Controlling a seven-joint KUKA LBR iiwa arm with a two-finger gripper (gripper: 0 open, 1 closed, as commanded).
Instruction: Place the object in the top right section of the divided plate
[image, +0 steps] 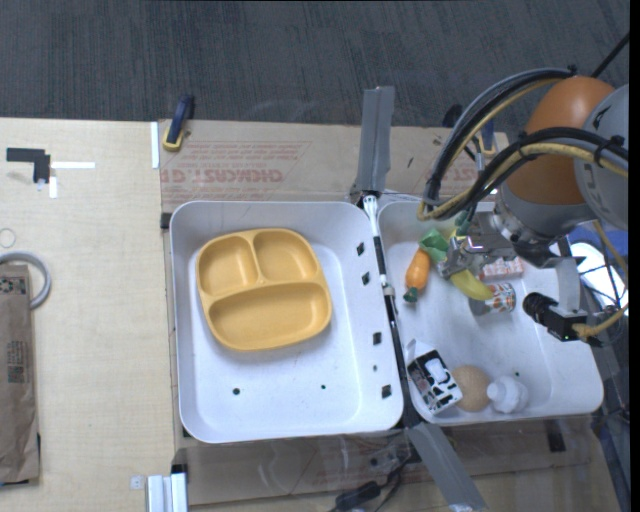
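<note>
Camera view: gripper (462, 262) hovers over the right bin's clutter; I cannot tell its grip, with a toy banana (472, 285) just beneath and the yellow divided plate (264, 289) waiting well apart.

I see the yellow divided plate (265, 288) in the left bin (200, 400); my gripper (462, 262) hangs over the right bin's (560, 395) banana (470, 284).

arm (560, 150): grey | band: orange, rounded | cables: black and yellow, looped
</note>
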